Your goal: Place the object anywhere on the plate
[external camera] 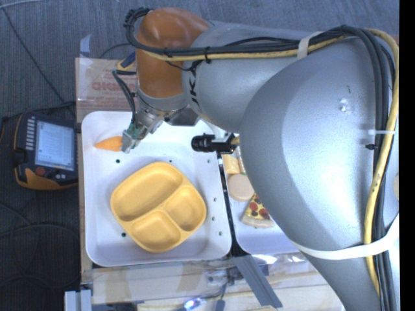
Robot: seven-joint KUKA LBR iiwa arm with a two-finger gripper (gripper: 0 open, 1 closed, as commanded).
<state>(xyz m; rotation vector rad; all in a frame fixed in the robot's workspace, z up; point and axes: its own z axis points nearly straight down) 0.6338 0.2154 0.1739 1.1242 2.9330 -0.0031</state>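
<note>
White bin (91, 238): gripper (130, 141) touching orange object (107, 144) behind yellow plate (157, 205); finger state indiscernible; placement outstanding.

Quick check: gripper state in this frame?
Gripper: cannot be told; its tip sits at the orange object near the left bin's back corner.

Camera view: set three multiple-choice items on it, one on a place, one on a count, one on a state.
1. The plate lies in:
A. the left bin
B. the right bin
C. the floor

2. The plate's compartments number:
A. one
B. three
C. five

3. The plate is:
A. upside down
B. upright, nothing on it
C. piled with food

Key: 1 A, its yellow body sits within the left bin's walls. 2 B, ridges split it in three. 3 B, its hollows face up bare; the orange object lies beside the gripper, off the plate.
</note>
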